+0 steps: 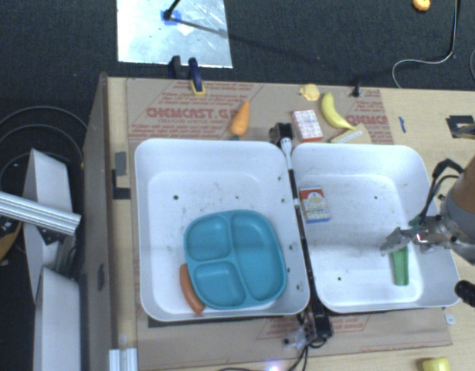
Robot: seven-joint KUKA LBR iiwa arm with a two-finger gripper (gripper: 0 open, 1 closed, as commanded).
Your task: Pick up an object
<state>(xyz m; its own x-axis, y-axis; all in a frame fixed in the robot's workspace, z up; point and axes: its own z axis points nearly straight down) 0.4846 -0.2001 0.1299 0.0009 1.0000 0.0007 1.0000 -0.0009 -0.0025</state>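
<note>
Nearest, a blue divided plate (235,259) and sausage (191,288) fill the left bin (156,176); the end effector (413,238), grip state unclear, touches a green cylinder (399,267).

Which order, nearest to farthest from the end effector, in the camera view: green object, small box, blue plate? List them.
From the end effector:
1. Green object, right bin, directly beneath it.
2. Small box, right bin's left side.
3. Blue plate, in the left bin.

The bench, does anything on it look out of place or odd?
Yes. A carrot, a banana and a small box lie on the cardboard behind the bins, outside them. In the left bin, an orange sausage-like piece sits beside the blue divided plate, not on it.
</note>
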